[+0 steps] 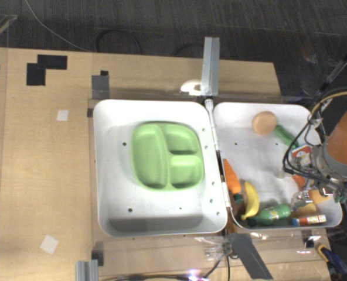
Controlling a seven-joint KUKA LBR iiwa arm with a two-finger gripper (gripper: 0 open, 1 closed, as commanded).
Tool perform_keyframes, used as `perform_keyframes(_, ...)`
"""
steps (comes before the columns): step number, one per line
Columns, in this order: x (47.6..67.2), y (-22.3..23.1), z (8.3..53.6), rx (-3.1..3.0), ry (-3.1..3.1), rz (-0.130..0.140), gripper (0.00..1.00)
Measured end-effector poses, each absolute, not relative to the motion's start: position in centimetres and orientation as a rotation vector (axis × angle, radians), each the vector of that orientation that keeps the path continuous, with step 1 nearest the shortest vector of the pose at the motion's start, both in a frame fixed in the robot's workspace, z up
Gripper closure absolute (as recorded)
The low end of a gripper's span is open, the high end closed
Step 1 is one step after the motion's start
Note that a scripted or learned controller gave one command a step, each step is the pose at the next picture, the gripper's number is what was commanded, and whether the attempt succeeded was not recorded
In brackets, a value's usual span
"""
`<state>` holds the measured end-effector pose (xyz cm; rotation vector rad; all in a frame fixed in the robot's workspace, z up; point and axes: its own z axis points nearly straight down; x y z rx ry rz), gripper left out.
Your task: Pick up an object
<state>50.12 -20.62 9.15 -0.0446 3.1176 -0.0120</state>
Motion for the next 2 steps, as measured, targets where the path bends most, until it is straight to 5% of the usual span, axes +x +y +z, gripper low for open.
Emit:
perform_keyframes(1,49.8,-20.6,9.2,0.042,3.116,-0.012,0.0)
perform_keyframes(2,50.2,-20.5,10.4,0.029,3.105,-0.016,1.0)
